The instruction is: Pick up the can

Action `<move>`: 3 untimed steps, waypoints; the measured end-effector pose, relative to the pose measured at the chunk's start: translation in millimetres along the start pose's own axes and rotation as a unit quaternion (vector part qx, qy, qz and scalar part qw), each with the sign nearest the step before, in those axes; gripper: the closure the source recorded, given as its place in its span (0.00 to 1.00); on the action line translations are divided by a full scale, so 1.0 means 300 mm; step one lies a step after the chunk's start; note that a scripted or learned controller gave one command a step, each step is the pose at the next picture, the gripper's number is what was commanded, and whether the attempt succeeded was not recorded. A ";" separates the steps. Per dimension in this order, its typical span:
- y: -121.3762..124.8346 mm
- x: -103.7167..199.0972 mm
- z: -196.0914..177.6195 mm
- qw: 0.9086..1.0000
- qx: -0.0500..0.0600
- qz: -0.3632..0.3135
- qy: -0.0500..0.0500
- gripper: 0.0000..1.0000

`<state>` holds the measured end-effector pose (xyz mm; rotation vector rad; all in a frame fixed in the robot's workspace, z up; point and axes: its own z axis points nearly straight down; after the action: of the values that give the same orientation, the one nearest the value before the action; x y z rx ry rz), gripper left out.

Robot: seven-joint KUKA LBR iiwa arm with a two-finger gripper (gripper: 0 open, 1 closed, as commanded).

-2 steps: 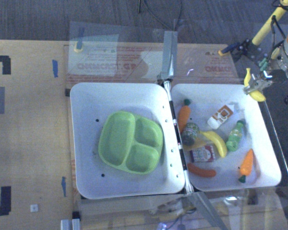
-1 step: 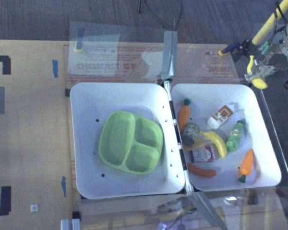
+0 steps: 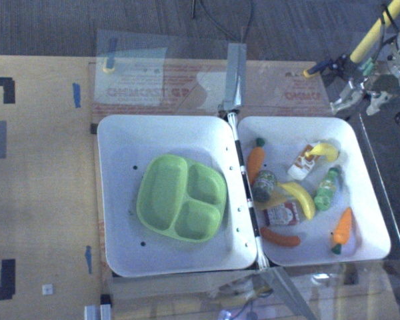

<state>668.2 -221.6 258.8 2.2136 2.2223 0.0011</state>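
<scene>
A small dark grey-green can (image 3: 263,185) lies in the right bin (image 3: 367,153) near its left wall, just below an orange carrot (image 3: 255,163). Touching it on the right is a yellow banana (image 3: 300,197). Beneath that lies a red-labelled can-like container (image 3: 283,214) on its side. My gripper (image 3: 351,97) hangs outside the bin, above its far right corner, well away from both cans. Nothing shows in its grasp.
The right bin also holds a white bottle with a yellow piece (image 3: 311,159), a green bottle (image 3: 326,189), a second carrot (image 3: 343,229) and a red sausage-like piece (image 3: 280,239). A green divided plate (image 3: 181,197) sits in the left bin (image 3: 117,179). A yellow cable (image 3: 377,29) runs along the arm.
</scene>
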 end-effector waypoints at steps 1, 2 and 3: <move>-0.005 0.115 0.499 0.996 0.002 0.089 0.001 0.00; -0.135 0.205 0.480 0.997 0.002 0.081 0.002 0.00; -0.135 0.198 0.448 0.996 0.001 0.084 0.002 1.00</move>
<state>628.0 -162.8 124.1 2.3951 2.0323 0.0045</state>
